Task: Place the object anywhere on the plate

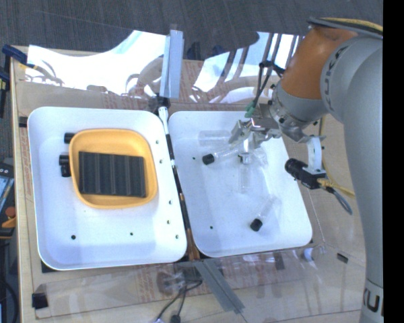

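The gripper (pixel 246 140) hangs over the far part of the right bin (pixel 293 237) — whether its fingers are open or closed, I cannot tell. Two clear tube-like objects with black caps lie below: one (pixel 219 155) just left of the gripper, the other (pixel 264 215) nearer the front. The yellow plate (pixel 111 140) with its dark ridged centre sits in the left bin (pixel 47 241).

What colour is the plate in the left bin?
Yellow-orange rim with a dark ribbed centre, seen in the camera view: plate.
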Tool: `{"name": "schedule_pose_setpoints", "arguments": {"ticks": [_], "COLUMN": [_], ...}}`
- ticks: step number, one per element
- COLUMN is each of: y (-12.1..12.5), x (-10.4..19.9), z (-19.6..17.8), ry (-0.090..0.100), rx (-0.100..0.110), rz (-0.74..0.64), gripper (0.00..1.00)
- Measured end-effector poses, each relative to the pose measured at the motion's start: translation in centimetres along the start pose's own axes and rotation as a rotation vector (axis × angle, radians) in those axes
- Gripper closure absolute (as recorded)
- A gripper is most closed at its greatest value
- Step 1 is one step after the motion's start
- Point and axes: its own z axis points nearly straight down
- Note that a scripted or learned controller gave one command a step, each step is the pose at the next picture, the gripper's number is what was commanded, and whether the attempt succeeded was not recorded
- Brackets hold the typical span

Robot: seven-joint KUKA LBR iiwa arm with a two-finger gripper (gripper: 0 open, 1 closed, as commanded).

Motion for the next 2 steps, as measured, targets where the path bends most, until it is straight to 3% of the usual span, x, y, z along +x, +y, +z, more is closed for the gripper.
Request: {"name": "schedule_pose_setpoints", "arguments": {"ticks": [1,2], "y": [-0.24,-0.25], "x": [3.17,3.15], "z": [-2.58,-2.58], "ry": [-0.001,-0.001], "rx": [-0.001,-0.001], "rz": [-0.161,-0.160], "gripper": [1.00,0.00]}}
